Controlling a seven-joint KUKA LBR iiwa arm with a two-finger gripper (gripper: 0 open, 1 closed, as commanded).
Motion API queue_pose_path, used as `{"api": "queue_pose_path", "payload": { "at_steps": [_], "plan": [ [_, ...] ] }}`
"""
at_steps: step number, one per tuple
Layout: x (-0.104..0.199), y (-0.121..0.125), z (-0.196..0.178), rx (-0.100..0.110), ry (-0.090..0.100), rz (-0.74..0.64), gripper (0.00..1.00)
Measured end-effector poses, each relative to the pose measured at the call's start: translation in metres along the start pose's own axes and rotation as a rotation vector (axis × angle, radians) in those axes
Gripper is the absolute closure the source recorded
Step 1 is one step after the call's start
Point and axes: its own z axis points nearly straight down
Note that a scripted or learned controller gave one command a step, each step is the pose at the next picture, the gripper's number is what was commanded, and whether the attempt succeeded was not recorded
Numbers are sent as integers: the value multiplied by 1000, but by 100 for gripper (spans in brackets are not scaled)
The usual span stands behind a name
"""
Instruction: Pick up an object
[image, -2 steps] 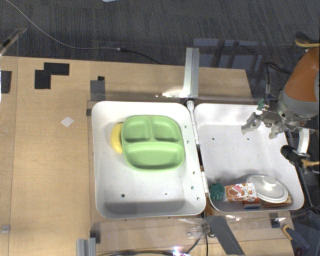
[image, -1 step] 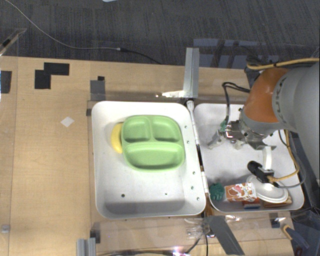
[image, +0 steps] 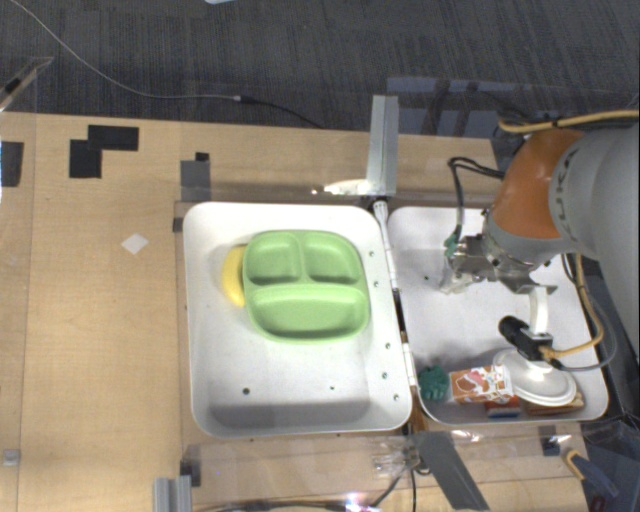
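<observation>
My gripper (image: 462, 268) hangs over the upper middle of the right bin (image: 430, 235), under the grey arm with its orange band (image: 528, 195). Nothing shows between its tips, and the white bin floor lies below it. Along the right bin's front edge lie a small dark green object (image: 433, 381), an orange and white carton (image: 482, 385) on its side, and a pale round lid-like piece (image: 545, 382). In the left bin (image: 270, 400) a green divided plate (image: 303, 283) rests partly over a yellow banana-like object (image: 232, 276).
The front half of the left bin is bare white floor. A metal post (image: 383, 145) stands behind the seam between the bins. Wooden bench surface (image: 90, 330) stretches to the left.
</observation>
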Motion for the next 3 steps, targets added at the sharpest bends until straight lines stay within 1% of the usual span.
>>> {"api": "queue_pose_path", "payload": {
  "at_steps": [1, 2, 3],
  "plan": [
    [15, -12, -86, 9, 3, -115, 100],
    [15, -12, -85, 10, 3, -115, 0],
    [4, 27, 13, 10, 2, 66, 0]
  ]
}}
